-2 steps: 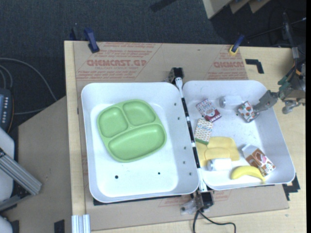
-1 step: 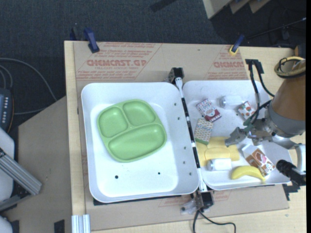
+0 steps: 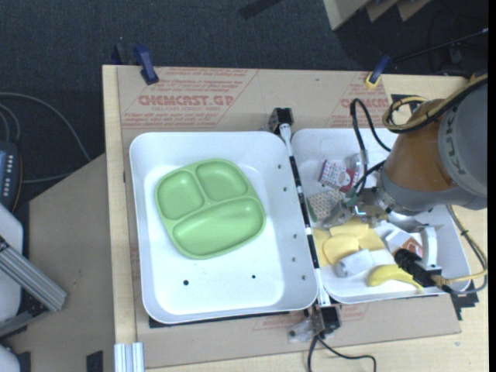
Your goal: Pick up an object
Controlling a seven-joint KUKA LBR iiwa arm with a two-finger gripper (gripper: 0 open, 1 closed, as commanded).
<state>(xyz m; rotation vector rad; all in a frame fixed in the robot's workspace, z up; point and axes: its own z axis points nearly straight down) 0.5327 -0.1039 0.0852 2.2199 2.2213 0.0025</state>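
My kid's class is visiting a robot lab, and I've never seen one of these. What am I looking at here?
One camera fixed above a bench looks down at a slant. The grey and orange machine on the right is a robot arm, reaching into the right white bin. That bin holds a jumble of small things: a banana, yellow pieces and a red-and-white packet. The left bin holds a green divided plate. The arm's body hides its grasping end, so I cannot tell whether anything is held.
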